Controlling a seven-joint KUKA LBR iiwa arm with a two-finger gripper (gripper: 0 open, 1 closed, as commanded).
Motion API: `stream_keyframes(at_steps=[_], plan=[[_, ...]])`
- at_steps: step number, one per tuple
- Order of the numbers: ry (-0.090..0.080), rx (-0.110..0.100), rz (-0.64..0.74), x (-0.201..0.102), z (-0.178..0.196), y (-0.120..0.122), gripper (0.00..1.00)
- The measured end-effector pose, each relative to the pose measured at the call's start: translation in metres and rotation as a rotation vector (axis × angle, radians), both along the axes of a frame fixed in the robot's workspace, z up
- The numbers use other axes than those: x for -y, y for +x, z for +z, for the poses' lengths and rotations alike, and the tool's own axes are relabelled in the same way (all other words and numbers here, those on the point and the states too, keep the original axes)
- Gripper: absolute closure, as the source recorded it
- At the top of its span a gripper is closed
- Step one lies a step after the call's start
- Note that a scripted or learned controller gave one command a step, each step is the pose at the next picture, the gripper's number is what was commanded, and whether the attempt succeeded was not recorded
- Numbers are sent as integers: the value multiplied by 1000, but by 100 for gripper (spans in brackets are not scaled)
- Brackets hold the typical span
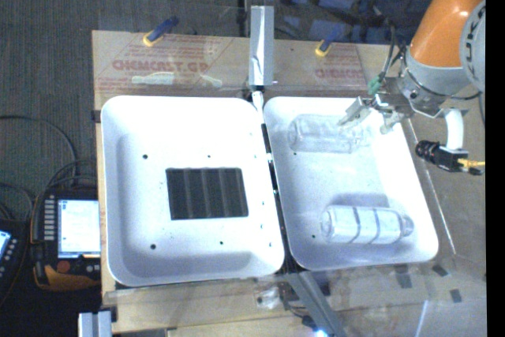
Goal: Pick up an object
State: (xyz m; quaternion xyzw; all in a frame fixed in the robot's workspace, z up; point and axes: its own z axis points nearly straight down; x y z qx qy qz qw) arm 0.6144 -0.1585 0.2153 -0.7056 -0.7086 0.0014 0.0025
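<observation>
On the desk (173, 59), the left bin (126, 170) holds 1 dark ribbed block (207, 192) at its middle. The right bin (394, 170) holds 2 clear bottles: 1 (327, 133) near the far wall, 1 (366, 224) near the front. The tool (369, 112) hovers above the far bottle's right end, fingers spread apart, gripping nothing.
</observation>
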Motion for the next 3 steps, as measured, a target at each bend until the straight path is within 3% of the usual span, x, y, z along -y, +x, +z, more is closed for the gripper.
stream_keyframes(at_steps=[1, 2, 3], plan=[[-4, 1, -208, 38, 34, -19, 0], [-6, -1, -302, 61, -7, -54, 0], [-5, -7, -299, 60, -1, -53, 100]])
